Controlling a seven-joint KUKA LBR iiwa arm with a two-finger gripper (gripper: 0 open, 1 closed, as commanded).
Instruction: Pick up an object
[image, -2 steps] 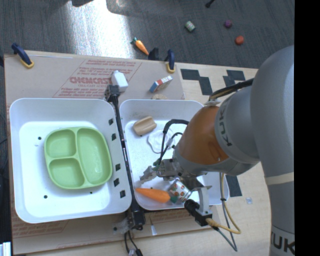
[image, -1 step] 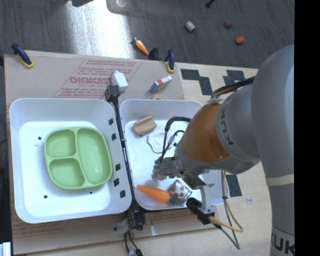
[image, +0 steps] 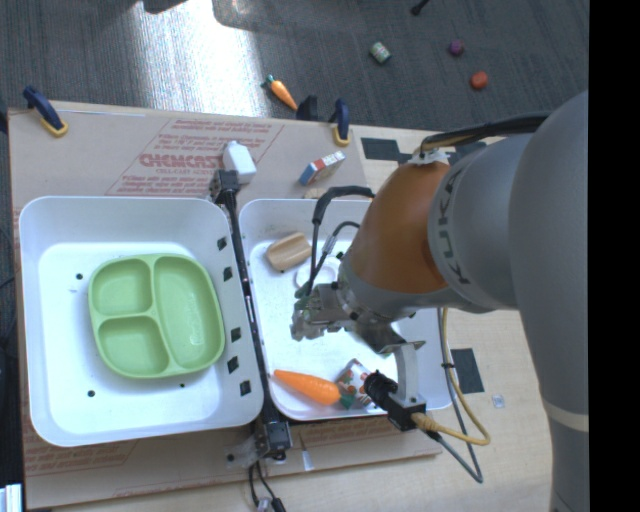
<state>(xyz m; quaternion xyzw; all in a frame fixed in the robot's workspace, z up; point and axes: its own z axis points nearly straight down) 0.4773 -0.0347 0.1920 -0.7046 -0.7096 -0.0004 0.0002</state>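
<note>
The right white bin (image: 262, 340) holds an orange toy carrot (image: 308, 387) near its front edge and a tan bread-like piece (image: 287, 251) near its back. A small mixed-colour item (image: 350, 378) lies just right of the carrot. My gripper (image: 312, 318) hangs low over the middle of this bin, between the bread and the carrot, under the big grey and orange wrist. The wrist hides most of the bin's right half.
The left bin (image: 40, 330) holds a green divided plate (image: 156, 314). A black divider (image: 240, 300) with clips runs between the bins. Small toys (image: 321, 166) lie on the cardboard behind the bins, and others on the floor beyond.
</note>
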